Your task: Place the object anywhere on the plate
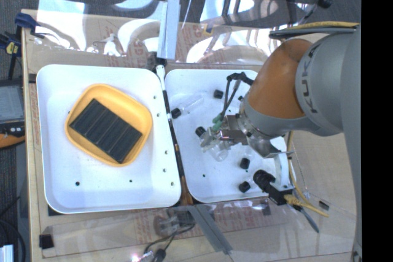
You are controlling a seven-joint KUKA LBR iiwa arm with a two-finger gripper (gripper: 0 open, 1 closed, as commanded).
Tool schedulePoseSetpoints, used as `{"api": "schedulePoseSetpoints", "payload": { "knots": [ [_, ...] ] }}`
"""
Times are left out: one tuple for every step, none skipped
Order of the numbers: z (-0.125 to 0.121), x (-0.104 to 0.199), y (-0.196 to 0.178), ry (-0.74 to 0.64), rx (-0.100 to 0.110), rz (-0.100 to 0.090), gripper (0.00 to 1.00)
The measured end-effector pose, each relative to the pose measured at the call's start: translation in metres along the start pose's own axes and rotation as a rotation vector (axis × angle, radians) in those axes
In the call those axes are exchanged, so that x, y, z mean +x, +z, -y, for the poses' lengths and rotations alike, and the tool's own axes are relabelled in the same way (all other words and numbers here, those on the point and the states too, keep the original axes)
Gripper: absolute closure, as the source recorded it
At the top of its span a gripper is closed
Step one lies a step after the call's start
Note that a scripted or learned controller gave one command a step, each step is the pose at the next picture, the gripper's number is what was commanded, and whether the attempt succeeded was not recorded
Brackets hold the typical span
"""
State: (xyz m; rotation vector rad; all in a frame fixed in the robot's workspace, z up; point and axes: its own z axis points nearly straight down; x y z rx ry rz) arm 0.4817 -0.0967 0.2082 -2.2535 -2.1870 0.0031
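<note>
We saw the arm (307, 89) reaching from the right over the right bin (184, 181). Its hand (216, 132) sat low in mid-bin; we could not tell whether it was released or clenched. A clear object (215, 147), glassy and hard to read, lay on the bin floor just beside the hand, touching or nearly so; we could not tell if it was grasped. Another faint clear piece (191, 102) lay further up. Small black bits (200, 131) were scattered around the bin. The yellow plate (138, 110) with its dark ribbed inset (104, 130) sat tilted in the left bin (55, 181), well apart from the hand. Both bins rested on the counter (245, 218).
</note>
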Motion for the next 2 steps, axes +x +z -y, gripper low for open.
{"api": "schedulePoseSetpoints", "payload": {
  "knots": [
    [-0.0298, 0.0884, 0.0179, -0.104, 0.002, -0.001, 1.00],
    [-0.0298, 0.0882, 0.0177, -0.104, 0.002, -0.001, 0.00]
  ]
}}
